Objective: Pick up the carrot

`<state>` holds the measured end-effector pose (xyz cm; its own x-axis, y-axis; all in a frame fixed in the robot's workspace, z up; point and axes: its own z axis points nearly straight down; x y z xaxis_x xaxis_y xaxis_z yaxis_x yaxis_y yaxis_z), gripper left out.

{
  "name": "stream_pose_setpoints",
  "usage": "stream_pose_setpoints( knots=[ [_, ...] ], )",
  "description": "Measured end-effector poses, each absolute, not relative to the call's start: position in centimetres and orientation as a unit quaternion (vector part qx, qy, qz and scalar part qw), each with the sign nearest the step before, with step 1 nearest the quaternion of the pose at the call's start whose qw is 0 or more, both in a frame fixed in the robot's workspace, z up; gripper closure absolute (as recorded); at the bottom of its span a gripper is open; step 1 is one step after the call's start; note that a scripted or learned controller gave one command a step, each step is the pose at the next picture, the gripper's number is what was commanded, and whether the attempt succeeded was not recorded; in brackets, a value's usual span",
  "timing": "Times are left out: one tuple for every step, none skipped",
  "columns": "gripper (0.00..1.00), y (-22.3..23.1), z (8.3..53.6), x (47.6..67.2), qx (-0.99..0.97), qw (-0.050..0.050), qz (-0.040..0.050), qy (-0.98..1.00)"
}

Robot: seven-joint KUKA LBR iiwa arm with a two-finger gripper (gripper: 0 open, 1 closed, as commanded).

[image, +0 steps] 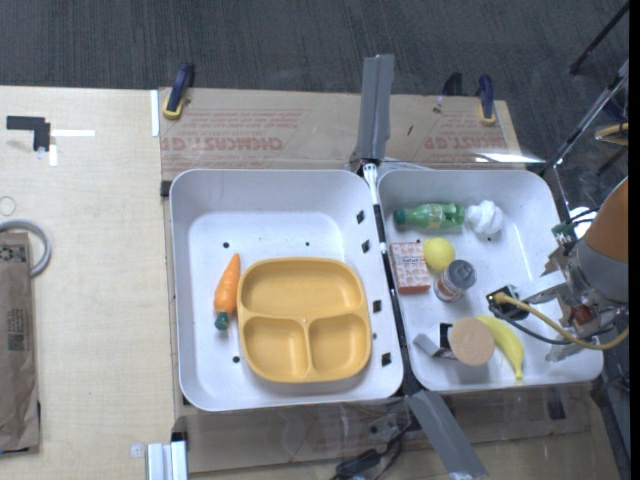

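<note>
Bench [80,168]: two white bins side by side.

Left bin [186,298]: a yellow divided tray [300,318] takes up most of the floor. The carrot [228,286] lies just left of the tray, close against its left edge. It points lengthwise near-to-far, green stub at the near end. Nothing lies on it, and there is bare floor on its left.

Right bin [530,238]: bottle [430,215] at the far side, then a lemon [438,253], a small box [408,266] and a can [455,278]. A banana [505,340] and a tan disc [471,343] sit at the near side.

Arm [610,238]: at the right edge, over the right rim of the right bin. The gripper [580,313] hangs there among cables. We cannot tell whether it is spread or closed, and we see nothing held in it.

Progress, our reading: nothing done yet. The carrot is untouched and well apart from the gripper, a whole bin away. Left to do: cross to the left bin, come down over the carrot, close across its width, and lift. The tray edge beside it leaves little room on that side.
</note>
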<state>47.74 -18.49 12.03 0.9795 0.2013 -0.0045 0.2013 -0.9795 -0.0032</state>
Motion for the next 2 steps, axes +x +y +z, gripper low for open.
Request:
stream_pose_setpoints(
  knots=[
    [0.00, -21.56, 9.43, 48.20, -0.993, 0.007, -0.0014, -0.115],
    [0.00, -21.54, 9.39, 48.21, -0.993, 0.007, -0.0014, -0.115]
  ],
)
